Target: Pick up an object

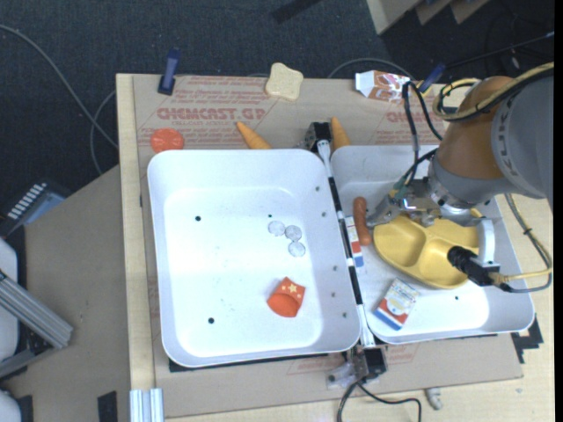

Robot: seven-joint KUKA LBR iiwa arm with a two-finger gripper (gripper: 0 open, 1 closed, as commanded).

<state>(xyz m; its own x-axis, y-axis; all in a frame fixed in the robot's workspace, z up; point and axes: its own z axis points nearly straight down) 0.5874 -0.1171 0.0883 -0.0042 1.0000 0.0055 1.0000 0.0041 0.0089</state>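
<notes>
The grey arm's tool is hovering over the yellow curved plastic object in the right white bin; its grip I cannot tell; an orange cup is lying at six o'clock in the left bin.

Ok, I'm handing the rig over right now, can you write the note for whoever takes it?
End effector: low in the right bin, over the yellow object; fingers hidden, so open or shut is unknown.
Right bin also has a small carton and an orange stick by the left wall.
Left bin: orange piece and clear discs.
Done: no lift visible.
Left: confirm a grasp, raise one object.
</notes>
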